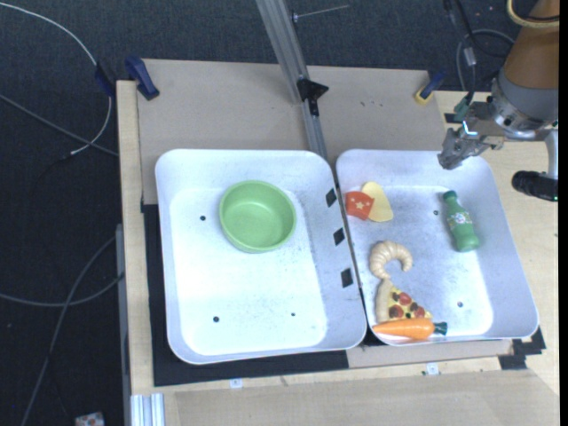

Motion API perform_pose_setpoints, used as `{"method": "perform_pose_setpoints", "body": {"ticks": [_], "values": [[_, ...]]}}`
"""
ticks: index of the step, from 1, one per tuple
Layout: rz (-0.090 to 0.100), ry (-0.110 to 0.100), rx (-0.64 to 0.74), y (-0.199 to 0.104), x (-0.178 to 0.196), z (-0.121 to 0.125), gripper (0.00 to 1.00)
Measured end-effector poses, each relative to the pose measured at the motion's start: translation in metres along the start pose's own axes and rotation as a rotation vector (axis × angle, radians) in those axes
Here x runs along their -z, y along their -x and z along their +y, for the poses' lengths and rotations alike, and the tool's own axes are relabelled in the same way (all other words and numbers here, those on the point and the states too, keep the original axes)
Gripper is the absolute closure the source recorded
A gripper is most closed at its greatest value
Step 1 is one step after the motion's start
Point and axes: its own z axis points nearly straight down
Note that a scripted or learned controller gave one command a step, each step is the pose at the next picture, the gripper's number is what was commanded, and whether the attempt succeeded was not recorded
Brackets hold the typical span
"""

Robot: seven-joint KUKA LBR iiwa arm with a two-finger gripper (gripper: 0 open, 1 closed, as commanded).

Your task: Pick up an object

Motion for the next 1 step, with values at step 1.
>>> {"method": "perform_pose_setpoints", "body": {"ticks": [1], "values": [[0.001, -0.003, 0.002, -0.0003, 0.0359, 0.0018, 1.00]]}}
